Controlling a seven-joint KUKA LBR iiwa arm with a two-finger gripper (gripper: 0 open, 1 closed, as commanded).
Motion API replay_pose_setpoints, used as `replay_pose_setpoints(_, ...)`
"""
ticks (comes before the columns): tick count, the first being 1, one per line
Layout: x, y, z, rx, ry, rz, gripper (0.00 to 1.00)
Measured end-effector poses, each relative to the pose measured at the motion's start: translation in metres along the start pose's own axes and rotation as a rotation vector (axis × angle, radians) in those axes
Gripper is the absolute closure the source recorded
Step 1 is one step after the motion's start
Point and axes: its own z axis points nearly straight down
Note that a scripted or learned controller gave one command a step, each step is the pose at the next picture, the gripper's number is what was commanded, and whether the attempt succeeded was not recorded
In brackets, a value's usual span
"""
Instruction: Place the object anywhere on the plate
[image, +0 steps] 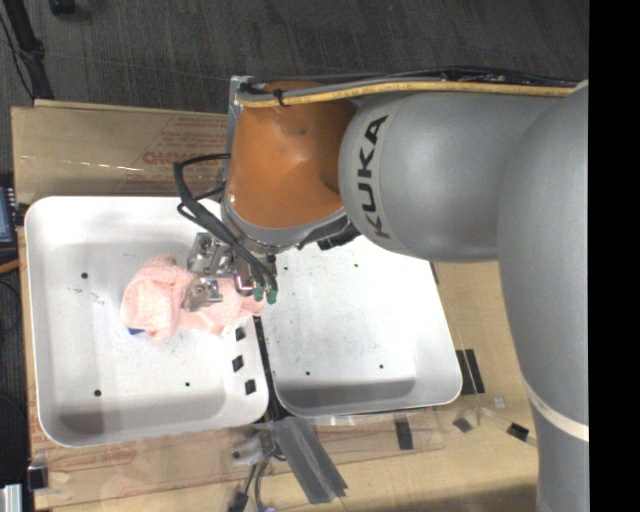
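A pale pink, lumpy object (152, 298) lies in the left white bin (60, 330), right of its middle. A flatter pink shape (228, 318), which may be the plate, spreads from it toward the bin's right wall and is partly hidden by the arm. My gripper (232, 280) hangs just above this pink shape, at the lumpy object's right edge. Whether it touches either one cannot be told. The orange wrist band (285, 165) and grey arm cover the area behind it.
The right white bin (360, 330) sits against the left one, its floor speckled with small dark marks. Cardboard (120, 140) lines the bench behind the bins. Black tape pieces (240, 362) mark the seam between the bins.
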Motion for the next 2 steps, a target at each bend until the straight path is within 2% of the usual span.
replay_pose_setpoints(2,0.057,0.075,-0.010,0.001,-0.001,-0.007,1.00)
